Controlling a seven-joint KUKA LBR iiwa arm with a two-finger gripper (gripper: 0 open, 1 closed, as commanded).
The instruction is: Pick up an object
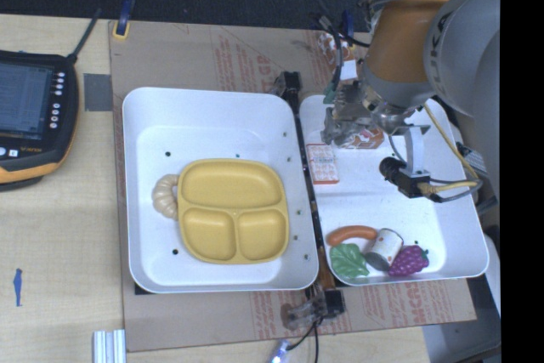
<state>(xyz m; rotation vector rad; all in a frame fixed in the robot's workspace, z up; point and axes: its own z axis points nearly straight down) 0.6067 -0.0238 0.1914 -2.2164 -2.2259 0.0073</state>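
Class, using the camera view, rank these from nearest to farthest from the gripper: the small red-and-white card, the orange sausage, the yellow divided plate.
1. Small red-and-white card: just below the gripper, right bin's left edge.
2. Orange sausage: lower in the right bin, beside the green leaf.
3. Yellow divided plate: left bin, across the divide.

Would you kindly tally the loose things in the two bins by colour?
Yellow: 1, tray
Tan: 1, pastry
Orange: 1, sausage
Green: 1, leaf
Purple: 1, grapes
Silver: 1, can
Red-white: 1, card
Total: 7
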